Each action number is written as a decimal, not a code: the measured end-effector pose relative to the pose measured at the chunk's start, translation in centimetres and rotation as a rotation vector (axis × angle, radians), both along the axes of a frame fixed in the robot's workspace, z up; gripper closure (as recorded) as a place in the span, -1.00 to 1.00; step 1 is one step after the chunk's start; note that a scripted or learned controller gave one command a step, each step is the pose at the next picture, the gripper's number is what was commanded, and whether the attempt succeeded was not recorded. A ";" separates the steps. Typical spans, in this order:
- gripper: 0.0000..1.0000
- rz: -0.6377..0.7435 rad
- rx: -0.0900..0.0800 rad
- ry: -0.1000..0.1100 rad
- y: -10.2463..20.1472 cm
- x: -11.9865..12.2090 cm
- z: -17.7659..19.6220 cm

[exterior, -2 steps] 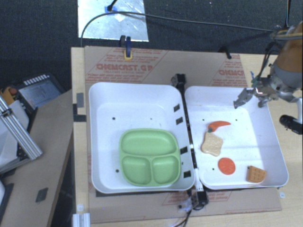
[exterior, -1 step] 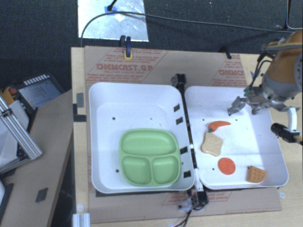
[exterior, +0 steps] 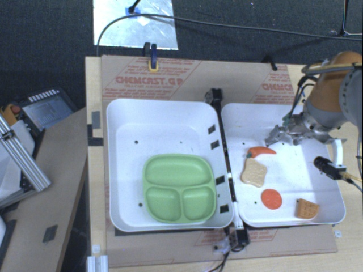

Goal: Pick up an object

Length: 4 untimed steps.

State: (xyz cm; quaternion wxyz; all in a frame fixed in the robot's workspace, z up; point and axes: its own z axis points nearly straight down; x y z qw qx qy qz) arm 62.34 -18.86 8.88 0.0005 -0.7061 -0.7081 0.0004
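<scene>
My gripper (exterior: 282,137) hangs over the back part of the right bin (exterior: 334,208), open, with nothing between its fingers. Just below and to its left an orange carrot-like piece (exterior: 261,151) lies on the bin floor. A tan bread slice (exterior: 254,173) lies in front of the carrot. Nearer the front are a red round slice (exterior: 271,199) and a brown waffle-like square (exterior: 307,209) at the front right corner.
The left bin (exterior: 122,129) holds a green divided plate (exterior: 179,187). The grey arm with its orange band (exterior: 330,92) comes in over the right bin's far right side. A black part (exterior: 328,167) juts over that bin's right wall.
</scene>
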 end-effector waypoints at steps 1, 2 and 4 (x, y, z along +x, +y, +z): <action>1.00 0.001 -0.002 -0.006 -0.1 0.2 1.5; 1.00 0.003 -0.002 -0.009 0.7 1.1 7.2; 1.00 0.003 -0.001 -0.005 0.9 1.3 15.7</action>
